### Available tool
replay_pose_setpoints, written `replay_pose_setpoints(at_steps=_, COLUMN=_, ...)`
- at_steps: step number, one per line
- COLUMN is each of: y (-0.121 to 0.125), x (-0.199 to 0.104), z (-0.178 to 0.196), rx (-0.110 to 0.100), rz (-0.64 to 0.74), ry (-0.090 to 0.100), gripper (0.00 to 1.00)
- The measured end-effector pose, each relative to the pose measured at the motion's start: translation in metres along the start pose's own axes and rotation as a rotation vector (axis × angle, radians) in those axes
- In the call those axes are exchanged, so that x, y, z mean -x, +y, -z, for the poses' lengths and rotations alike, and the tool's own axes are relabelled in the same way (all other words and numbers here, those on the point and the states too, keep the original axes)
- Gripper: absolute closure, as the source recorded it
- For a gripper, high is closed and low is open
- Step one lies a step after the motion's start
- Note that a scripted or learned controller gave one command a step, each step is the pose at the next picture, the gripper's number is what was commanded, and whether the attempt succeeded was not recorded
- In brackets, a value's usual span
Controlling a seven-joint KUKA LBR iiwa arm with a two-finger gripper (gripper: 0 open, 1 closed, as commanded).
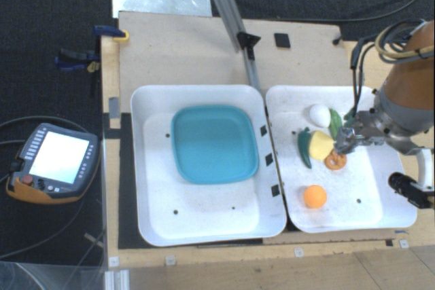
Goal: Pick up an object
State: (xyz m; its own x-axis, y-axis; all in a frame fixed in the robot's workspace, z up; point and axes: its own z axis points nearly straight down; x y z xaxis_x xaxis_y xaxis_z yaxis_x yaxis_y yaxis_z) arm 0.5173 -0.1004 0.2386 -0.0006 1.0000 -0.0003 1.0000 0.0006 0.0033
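Note:
In the right bin lie a white egg-like ball, a green pod, a yellow piece with a dark green pepper beside it, a brown pretzel-like ring and an orange ball. My gripper hangs low over the cluster, its tip right beside the yellow piece and just above the ring. Nothing shows between its fingers.
The left bin holds a teal square plate. A slanted metal pole crosses the back of the bench. A teach pendant lies on the floor at the left. The arm's cables loop above the right bin.

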Motion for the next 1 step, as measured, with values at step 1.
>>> replay_pose_setpoints(at_steps=1, y=0.0007, x=-0.0477, z=0.0067, rx=-0.002, rz=0.004, ry=0.001, gripper=1.00)
